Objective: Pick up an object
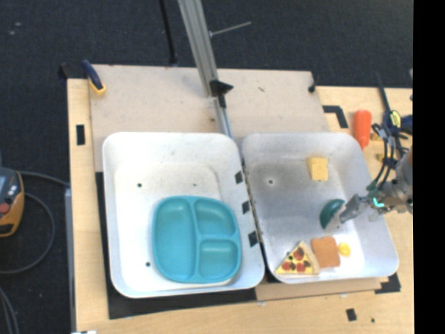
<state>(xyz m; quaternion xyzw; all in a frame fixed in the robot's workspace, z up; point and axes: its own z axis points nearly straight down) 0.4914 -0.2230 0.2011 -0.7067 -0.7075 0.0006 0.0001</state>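
Taking the right bin [361, 160] as my landmark, nearest the camera along its front edge lie three small things: a pizza-slice toy [297, 260] in the front corner, a tan block [325, 251] touching its right side, and a small yellow piece [343, 249] just right of that block. These sit too close together for a clean pick, so I judge them poor targets for this step. A little further back, near the middle of the bin's right half, lies a dark green rounded object [331, 213], and my hand [352, 208] comes in from the bin's right wall and sits right against it, low over the floor of the bin. I take this green object as the thing to pick. I cannot tell whether my hand is spread or closed, since its tip is small and blurred against the object, nor can I tell whether the object sits between the tips or just beside them. To do this well, I should centre the hand over the green object, keep it low, and close slowly so the rounded shape does not squirt sideways across the smooth white floor; then lift straight up, clear of the right wall. Further back still, toward the bin's far right part, a yellow cube [318, 168] lies well apart from everything, an easy fallback. Beyond the bin's left wall, the other bin [125, 158] holds a teal divided tray [197, 239]. On the tabletop [153, 103] past the bin's far right corner lies an orange cylinder [362, 128].
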